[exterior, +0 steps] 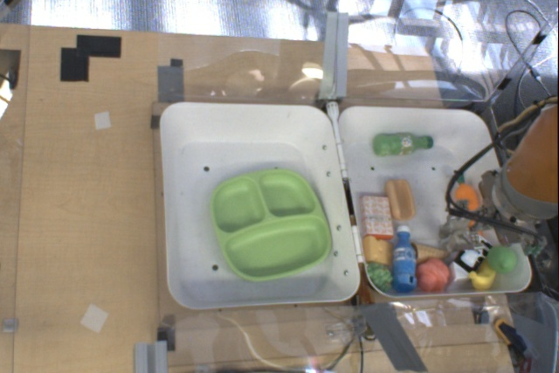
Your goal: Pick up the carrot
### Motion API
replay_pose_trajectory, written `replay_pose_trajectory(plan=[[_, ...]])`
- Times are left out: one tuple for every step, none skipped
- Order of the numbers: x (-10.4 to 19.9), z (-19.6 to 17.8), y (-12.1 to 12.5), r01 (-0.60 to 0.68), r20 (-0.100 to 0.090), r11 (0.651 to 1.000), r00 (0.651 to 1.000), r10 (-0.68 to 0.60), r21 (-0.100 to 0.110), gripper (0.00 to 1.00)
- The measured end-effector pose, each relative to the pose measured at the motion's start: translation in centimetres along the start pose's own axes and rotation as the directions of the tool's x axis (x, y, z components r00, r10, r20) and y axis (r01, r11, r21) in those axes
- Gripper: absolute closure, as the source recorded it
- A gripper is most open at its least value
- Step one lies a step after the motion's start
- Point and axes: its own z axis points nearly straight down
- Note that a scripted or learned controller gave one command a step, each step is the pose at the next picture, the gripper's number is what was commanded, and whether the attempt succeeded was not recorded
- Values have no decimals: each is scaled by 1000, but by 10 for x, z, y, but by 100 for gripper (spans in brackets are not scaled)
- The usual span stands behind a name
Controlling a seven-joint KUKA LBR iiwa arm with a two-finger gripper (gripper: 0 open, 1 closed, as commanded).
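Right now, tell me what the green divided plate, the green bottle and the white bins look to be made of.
Green divided plate: likely molded plastic, matte, with one even color and soft rounded compartment ridges.
Green bottle: probably plastic, slightly glossy, with a pale highlight along its side; it is too small to be sure.
White bins: seemingly thin formed plastic, smooth and satin, with rounded corners.

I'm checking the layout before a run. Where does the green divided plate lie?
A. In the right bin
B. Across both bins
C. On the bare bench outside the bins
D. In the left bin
D: the plate lies wholly inside the left bin, while the bottle and the other small items are in the right bin.
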Motion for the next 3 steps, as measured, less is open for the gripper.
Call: replay_pose_trajectory(plan=[[-4,0,5,-196,-7,981,981,196,3,0],[-26,1,-2,-474,-7,881,881,474,1,0],[-85,3,-11,-285,-4,959,959,285,0,0]])
